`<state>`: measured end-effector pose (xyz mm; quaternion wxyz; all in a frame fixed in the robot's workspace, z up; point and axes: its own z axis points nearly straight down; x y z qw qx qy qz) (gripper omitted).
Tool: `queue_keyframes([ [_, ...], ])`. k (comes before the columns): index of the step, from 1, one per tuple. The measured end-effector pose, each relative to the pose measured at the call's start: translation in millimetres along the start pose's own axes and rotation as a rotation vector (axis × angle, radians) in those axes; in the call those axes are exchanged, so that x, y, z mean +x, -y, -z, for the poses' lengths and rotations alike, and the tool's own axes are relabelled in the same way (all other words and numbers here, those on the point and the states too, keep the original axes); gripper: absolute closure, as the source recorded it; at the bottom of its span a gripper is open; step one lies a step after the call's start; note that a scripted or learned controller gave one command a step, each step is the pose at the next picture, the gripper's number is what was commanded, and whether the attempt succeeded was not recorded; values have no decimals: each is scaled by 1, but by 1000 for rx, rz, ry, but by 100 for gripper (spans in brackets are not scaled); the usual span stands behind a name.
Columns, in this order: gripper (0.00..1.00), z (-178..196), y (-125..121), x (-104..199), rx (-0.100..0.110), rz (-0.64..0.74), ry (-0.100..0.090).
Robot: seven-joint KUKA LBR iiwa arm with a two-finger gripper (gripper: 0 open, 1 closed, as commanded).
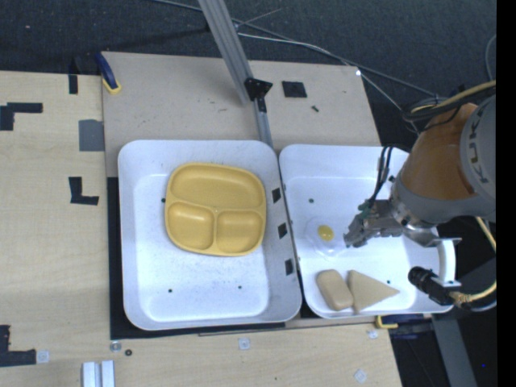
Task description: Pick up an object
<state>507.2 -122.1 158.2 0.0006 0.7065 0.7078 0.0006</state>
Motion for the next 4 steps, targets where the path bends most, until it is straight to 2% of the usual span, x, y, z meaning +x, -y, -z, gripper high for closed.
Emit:
queue_keyframes([
  [2, 100, 113, 11, -8, -4, -1, 2],
  [3, 100, 103, 1, 40, 3, 3, 0],
  [4, 100, 85, -22, 84, 4, 3, 0],
])
